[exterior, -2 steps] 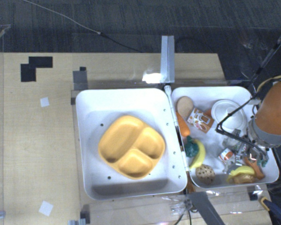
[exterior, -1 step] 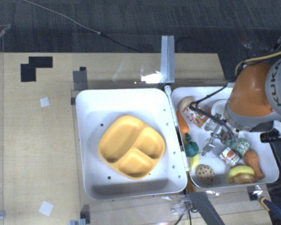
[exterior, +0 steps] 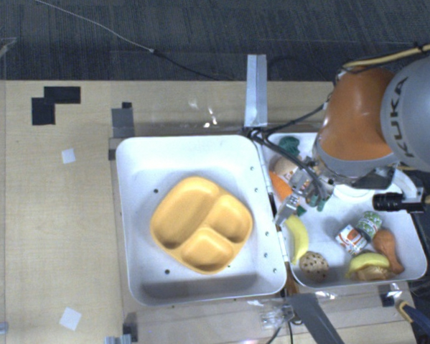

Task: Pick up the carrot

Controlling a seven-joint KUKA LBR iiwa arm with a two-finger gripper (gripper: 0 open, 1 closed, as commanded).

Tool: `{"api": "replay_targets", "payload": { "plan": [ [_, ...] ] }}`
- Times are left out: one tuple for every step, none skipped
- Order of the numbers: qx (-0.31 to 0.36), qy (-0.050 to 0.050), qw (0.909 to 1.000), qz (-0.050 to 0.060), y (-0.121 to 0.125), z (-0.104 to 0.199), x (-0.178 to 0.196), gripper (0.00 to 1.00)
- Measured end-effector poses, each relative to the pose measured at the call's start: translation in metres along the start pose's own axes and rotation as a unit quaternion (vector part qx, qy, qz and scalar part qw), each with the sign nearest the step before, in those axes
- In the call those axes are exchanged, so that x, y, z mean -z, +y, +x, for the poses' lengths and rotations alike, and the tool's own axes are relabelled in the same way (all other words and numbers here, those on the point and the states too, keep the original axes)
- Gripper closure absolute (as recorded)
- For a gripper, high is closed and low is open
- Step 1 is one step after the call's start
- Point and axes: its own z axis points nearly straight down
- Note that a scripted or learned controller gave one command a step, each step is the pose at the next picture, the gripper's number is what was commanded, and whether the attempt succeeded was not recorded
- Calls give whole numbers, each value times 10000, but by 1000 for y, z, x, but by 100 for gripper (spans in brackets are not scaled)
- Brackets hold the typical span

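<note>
A pale wooden bench is filling most of the view, with dark carpet running along the far side and a thin cable trailing across it. Black tape shapes and small pale squares are lying on the bench at the left. Two shallow white bins are sitting side by side, with an upright metal post standing at the far edge between them.

The left bin is holding a yellow divided plate near its middle.

The grey and orange arm is reaching in from the right over the right bin. Its gripper is hanging low at the left side of that bin, close to the wall between the bins; whether it is wide, narrow or gripping anything cannot be told from this angle.

The carrot is lying in the right bin at its far left, an orange piece just beside the gripper and partly hidden by it. A banana is lying nearer, with a brown speckled ball at the near edge. Further right are lying a small can, a green-topped item, a brown drumstick shape and a yellow-brown piece
</note>
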Motion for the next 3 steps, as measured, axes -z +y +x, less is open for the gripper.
{"api": "replay_targets", "payload": {
  "plan": [
    [586,15,9983,32,-87,7,-2,0],
    [1019,20,9948,13,-1,-40,15,0],
    [233,24,9997,28,-74,5,-2,0]
  ]
}}
